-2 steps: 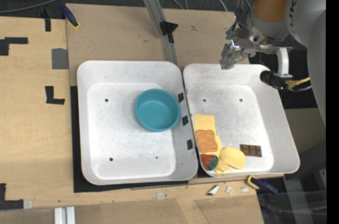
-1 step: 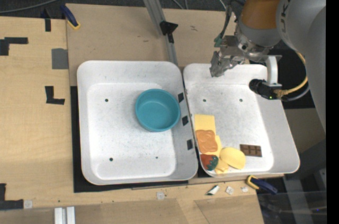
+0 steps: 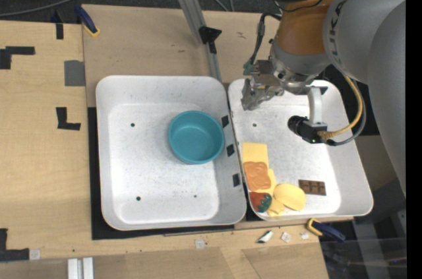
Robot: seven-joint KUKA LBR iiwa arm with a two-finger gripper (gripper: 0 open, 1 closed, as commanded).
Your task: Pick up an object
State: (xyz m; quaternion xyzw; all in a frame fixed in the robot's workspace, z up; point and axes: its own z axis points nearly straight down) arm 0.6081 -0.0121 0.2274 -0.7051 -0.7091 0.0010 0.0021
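Note:
My gripper [image 3: 253, 99] hangs over the far left corner of the right bin [image 3: 343, 159], near the wall it shares with the left bin, under the orange wrist band. Nothing shows in its grasp. Toward the near left of that bin lie a pale yellow square [image 3: 255, 152], an orange piece [image 3: 258, 175] just below it, a small red and green item [image 3: 259, 200], and a yellow rounded object [image 3: 288, 197]. A small brown chocolate-like bar [image 3: 312, 188] rests to their right. All these lie well nearer the camera than the gripper.
A teal bowl [image 3: 195, 136] sits upright in the left bin [image 3: 125, 159], near its right wall. A grey slanted pole [image 3: 190, 4] rises behind the bins. A black fitting with cables [image 3: 308, 129] hangs off the arm over the right bin.

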